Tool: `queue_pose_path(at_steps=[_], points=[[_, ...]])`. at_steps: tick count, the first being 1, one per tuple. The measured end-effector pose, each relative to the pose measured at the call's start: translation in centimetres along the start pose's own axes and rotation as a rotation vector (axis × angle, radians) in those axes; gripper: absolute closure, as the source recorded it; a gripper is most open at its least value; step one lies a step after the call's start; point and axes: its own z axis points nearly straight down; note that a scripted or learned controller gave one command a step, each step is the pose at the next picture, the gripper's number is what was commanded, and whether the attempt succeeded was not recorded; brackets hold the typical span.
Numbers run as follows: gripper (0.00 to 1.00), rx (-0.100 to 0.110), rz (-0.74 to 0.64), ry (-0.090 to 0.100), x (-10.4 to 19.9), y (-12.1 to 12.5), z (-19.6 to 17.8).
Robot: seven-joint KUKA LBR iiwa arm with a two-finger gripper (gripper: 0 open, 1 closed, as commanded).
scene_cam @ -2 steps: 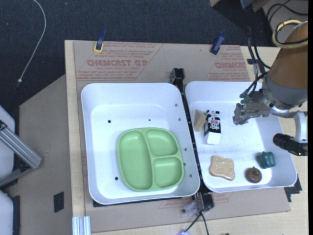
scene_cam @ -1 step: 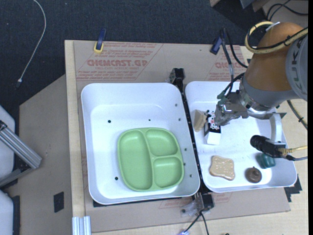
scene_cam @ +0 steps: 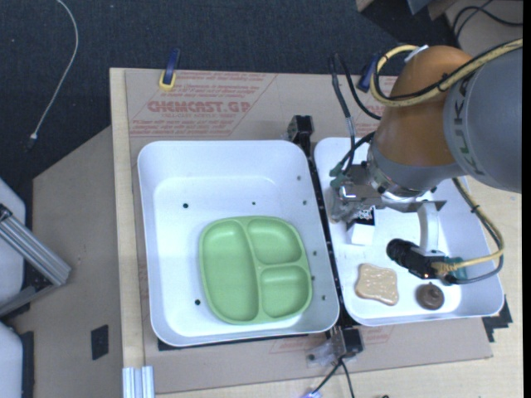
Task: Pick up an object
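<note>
**Fig. 1.** Bench seen from above, with the arm (scene_cam: 448,114) reaching in from the right over the right bin (scene_cam: 390,312).

The pincer (scene_cam: 347,199) hangs low over the near-left part of that bin, close to the wall it shares with the left bin (scene_cam: 149,189). From where one stands, the grey wrist and orange band hide much of the tool, so it cannot be told whether the pincer is apart or together, and nothing can be seen clamped in it.

A small black-and-white item (scene_cam: 360,226) lies just below and slightly right of the pincer; whether the two touch cannot be told. Farther toward the viewer on the same side lies a tan toast-shaped piece (scene_cam: 377,283), flat on the bin floor and apart from the pincer. A small brown disc (scene_cam: 430,296) sits beyond it to the right, near the bin's front wall and well apart from the pincer.

To the pincer's left, across the shared wall, a green plate (scene_cam: 253,268) with three compartments rests in the front half of the left bin. Both bins stand on a bench (scene_cam: 207,106) covered with cardboard bearing red print.
</note>
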Motion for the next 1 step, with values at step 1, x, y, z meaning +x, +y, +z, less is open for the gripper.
queue_pose_path(at_steps=[1], points=[[1.0,-0.005,-0.001,-0.001,4.78,-0.83,-0.99]])
